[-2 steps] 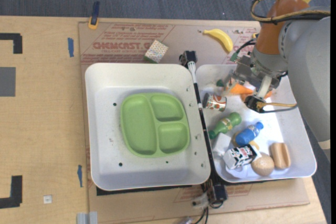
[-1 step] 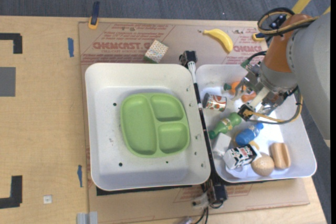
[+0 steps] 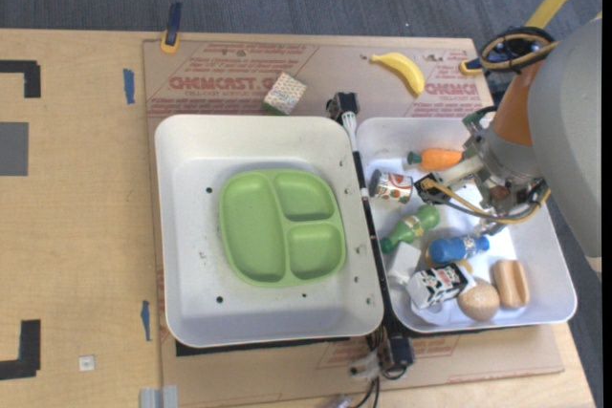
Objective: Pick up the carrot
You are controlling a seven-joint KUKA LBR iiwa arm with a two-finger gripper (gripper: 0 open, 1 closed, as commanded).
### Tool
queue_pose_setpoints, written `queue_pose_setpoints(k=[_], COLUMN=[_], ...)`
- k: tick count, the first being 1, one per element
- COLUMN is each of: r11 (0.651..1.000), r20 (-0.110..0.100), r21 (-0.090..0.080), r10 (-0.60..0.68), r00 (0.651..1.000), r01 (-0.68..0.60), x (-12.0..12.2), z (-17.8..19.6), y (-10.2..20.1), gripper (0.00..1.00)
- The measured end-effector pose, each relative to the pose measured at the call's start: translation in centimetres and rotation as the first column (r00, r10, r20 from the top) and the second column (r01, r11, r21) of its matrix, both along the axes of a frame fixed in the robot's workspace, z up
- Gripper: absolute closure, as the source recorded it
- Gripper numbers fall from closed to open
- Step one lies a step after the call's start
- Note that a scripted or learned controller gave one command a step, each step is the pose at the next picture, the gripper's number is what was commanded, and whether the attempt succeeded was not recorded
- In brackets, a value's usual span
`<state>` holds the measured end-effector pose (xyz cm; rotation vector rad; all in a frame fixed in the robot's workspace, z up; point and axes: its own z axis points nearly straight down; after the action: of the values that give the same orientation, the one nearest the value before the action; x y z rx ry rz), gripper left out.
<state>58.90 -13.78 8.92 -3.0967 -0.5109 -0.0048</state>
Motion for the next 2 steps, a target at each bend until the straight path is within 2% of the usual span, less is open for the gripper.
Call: queue_pose_setpoints(k=[1, 2], r11=[0.993, 0.997], r20=[-0.026, 0.007], r21=[0.000, 0.001], r10=[-0.116, -0.072], r00=[0.993, 0.997], r01=[0.116, 0.072], x=[6.4, 6.2], z=[-0.1, 10.1], y=[-1.2, 6.7], gripper=[0.00, 0.00])
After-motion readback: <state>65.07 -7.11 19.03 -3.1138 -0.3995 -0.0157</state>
